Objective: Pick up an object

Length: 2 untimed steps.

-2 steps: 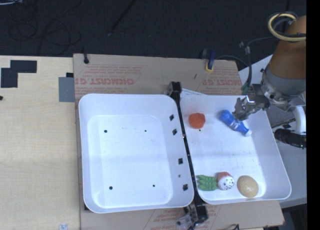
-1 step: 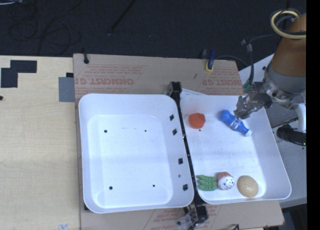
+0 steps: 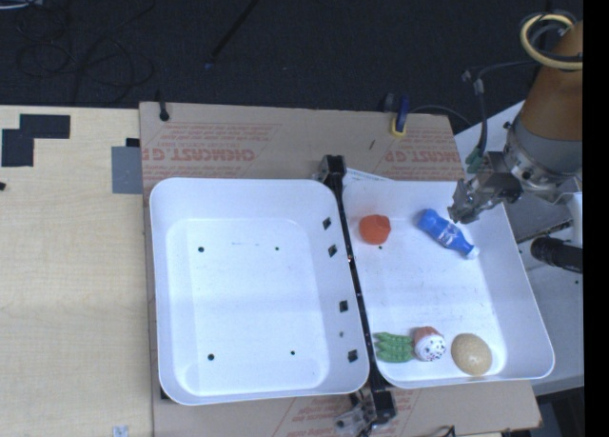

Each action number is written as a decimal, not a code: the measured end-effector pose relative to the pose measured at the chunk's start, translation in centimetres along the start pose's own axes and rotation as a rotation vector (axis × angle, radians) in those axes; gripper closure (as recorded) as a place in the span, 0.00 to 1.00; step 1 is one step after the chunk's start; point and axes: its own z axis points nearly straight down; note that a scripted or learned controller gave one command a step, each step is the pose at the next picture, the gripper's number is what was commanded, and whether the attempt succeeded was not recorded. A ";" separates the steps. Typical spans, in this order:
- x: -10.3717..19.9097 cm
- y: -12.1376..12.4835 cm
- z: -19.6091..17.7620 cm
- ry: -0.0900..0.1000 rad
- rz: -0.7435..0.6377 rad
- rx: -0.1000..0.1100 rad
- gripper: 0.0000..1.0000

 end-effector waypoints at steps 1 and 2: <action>-0.1 0.0 -0.9 0.001 -0.002 0.001 1.00; 1.1 -5.2 -9.6 -0.005 0.001 -0.015 1.00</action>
